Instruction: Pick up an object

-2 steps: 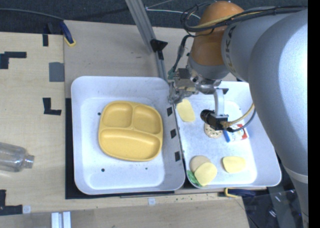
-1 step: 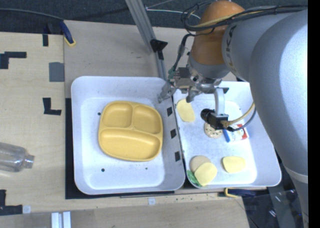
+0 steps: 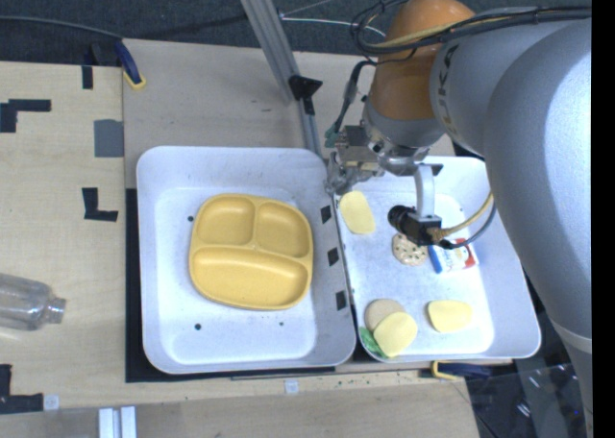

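Observation:
My gripper (image 3: 339,177) hangs over the top left corner of the right bin (image 3: 504,316), close to the wall shared with the left bin. A pale yellow piece (image 3: 356,213) lies just below and right of it; I cannot tell whether they touch. Further right lie a speckled cookie (image 3: 410,252) and a small red, white and blue packet (image 3: 452,257). Near the front of that bin sit a tan round piece (image 3: 381,310), a yellow piece (image 3: 397,332) on something green (image 3: 368,341), and another yellow piece (image 3: 449,315). The arm hides the bin's far right corner.
The left bin (image 3: 168,177) holds a yellow divided plate (image 3: 252,250). A slanted metal rod (image 3: 267,18) reaches down to the bins' far edge. A clear plastic bottle (image 3: 27,301) lies on the bench at far left.

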Tool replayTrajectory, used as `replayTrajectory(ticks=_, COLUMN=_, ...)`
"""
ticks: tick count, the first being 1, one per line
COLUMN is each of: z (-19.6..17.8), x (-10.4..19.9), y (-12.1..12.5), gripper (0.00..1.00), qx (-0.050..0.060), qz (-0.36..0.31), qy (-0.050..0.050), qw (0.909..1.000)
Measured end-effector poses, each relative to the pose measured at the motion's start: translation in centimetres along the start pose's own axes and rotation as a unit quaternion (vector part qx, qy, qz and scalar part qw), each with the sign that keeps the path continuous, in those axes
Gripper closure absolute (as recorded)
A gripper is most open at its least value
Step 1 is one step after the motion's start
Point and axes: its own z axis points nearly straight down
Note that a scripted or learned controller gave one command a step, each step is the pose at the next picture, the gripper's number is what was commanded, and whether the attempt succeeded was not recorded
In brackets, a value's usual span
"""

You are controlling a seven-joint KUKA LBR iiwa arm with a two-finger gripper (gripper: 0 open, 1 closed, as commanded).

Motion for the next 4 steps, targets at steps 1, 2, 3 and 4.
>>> replayTrajectory(ticks=1, z=1.1, x=0.8, y=0.3, gripper=1.0, qx=0.0, qz=0.001, qy=-0.001, qw=1.0)
replayTrajectory(ticks=2, z=1.1, x=2.3, y=-0.9, gripper=1.0, qx=0.0, qz=0.001, qy=-0.001, qw=1.0)
replayTrajectory(ticks=3, z=1.0, x=-0.1, y=1.7, gripper=1.0, qx=-0.002, qz=0.001, qy=0.0, qw=1.0)
replayTrajectory(ticks=4, z=-0.6, x=2.4, y=2.5, gripper=1.0, qx=-0.002, qz=0.0, qy=0.001, qw=1.0)
